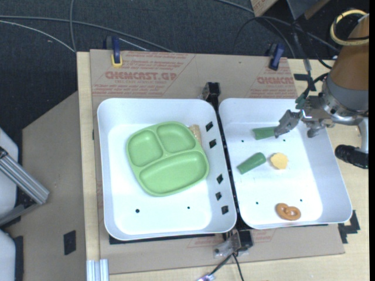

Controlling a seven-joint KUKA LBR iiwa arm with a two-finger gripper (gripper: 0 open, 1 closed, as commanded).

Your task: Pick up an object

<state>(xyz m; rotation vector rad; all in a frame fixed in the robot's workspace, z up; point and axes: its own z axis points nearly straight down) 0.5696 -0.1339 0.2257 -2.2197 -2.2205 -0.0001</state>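
The right bin [328,180] holds several small objects. A flat green piece [263,133] lies at its back and a green cylinder [251,163] sits near the middle. Beside the cylinder is a yellow lump [279,161], and a brown pretzel [288,211] rests near the front edge. My gripper [297,126] hangs over the back right of this bin, open, with only white bin floor between its fingers. Its left fingertip [286,123] is just right of the flat green piece; whether they touch I cannot tell.
The left bin [117,204] bears a green divided plate [167,158] with a small tan item [195,134] at its back right edge. A black divider with clips [218,157] runs between the bins. Cables cross the dark floor behind the bench.
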